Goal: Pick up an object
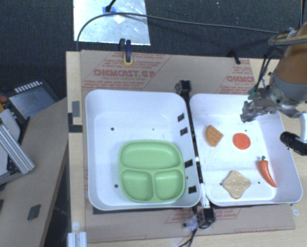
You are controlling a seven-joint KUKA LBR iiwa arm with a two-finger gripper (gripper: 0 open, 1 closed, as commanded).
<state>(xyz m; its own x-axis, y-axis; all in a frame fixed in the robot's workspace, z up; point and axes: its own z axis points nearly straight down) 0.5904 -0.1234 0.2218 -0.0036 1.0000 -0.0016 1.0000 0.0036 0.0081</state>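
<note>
Gripper (250, 110) poised above rear part of right bin (221, 103), at end of grey arm (296, 66) entering from right; finger spread impossible to tell, nothing seen in its grasp. Just below and in front, red round slice (241, 141) on bin floor. Left of that, orange wedge-shaped piece (213, 136). Nearer front edge, tan toast piece (236, 183); right of it, red-orange chili pepper (266, 171) beside right wall. In left bin (107, 107), green three-compartment tray (151, 170) toward front.
</note>
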